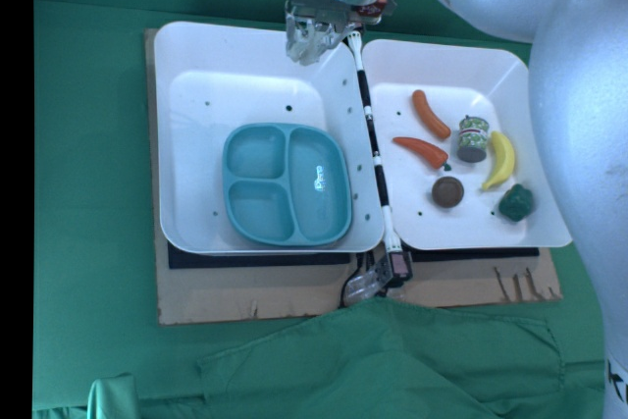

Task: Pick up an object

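Observation:
My gripper (314, 44) hangs over the far right corner of the left bin (196, 64), near the divider between the bins. Nothing shows between its fingers. In the right bin (510, 74) lie an orange sausage (430, 114), a red-orange carrot (420, 151), a small tin can (473, 138), a yellow banana (500, 160), a brown round piece (448, 191) and a green broccoli (516, 202). All of these lie well to the right of and nearer the camera than the gripper.
A teal divided plate (287, 183) rests in the left bin. A thin black-and-white rod (374, 152) runs along the seam between the bins. Green cloth (373, 363) covers the front of the bench. The grey arm (579, 93) overhangs the right bin's right side.

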{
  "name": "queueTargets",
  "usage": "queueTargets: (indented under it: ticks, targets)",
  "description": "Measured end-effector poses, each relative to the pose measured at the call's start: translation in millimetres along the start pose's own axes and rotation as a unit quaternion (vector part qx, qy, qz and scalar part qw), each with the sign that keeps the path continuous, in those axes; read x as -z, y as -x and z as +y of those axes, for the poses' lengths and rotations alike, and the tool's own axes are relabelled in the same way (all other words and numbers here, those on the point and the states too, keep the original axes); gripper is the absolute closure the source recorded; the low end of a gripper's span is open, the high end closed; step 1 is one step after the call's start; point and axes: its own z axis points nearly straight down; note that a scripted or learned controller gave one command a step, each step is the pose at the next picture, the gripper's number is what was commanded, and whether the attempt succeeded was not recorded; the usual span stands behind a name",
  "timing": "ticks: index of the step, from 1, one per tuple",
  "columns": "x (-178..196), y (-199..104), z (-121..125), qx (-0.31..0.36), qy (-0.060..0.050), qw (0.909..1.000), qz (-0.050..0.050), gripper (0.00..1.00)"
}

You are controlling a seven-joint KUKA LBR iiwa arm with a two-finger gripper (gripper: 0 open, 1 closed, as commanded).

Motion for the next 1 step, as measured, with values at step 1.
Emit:
queueTargets:
  ticks: [1]
  targets:
    - [-30.6,55.2,71.3,-0.001,0.001,1.0,-0.001,1.0]
